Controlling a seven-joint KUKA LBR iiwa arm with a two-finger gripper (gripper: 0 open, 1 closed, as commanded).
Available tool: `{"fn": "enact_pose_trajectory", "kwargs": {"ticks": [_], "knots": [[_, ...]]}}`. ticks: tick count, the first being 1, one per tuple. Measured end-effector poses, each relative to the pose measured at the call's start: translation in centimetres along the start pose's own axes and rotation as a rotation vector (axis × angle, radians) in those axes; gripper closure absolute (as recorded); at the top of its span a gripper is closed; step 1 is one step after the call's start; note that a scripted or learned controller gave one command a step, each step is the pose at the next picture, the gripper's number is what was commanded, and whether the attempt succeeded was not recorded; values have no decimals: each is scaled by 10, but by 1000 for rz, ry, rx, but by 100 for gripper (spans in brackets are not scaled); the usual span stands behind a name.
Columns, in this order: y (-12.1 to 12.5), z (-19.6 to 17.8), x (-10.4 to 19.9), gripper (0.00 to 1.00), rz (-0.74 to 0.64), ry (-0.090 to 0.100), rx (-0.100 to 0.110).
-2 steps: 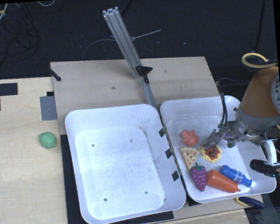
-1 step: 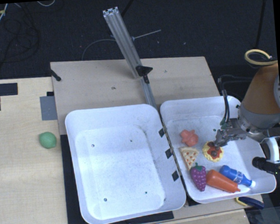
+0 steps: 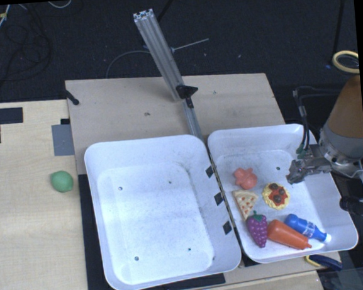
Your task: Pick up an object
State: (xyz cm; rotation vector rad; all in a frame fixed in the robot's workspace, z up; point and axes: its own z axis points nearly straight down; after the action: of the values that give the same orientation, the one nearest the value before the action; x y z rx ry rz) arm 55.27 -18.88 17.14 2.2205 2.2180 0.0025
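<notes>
The gripper (image 3: 296,173), jaws unreadable from here, should descend squarely over the nearby yellow toy (image 3: 275,196), clear of the right bin (image 3: 256,138) wall.

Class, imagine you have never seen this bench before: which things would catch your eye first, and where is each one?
The bright cluster of toy food in the right bin stands out first: a purple grape bunch, an orange carrot and a blue bottle near its front edge. Next comes the gripper, hovering over that bin's right side. A lone green ball sits on the bench, left of the left bin.
</notes>
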Motion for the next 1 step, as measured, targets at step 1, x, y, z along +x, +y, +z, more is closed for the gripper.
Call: {"fn": "enact_pose_trajectory", "kwargs": {"ticks": [1], "knots": [[-2, -62, 0, 100, -1, 0, -2]]}}
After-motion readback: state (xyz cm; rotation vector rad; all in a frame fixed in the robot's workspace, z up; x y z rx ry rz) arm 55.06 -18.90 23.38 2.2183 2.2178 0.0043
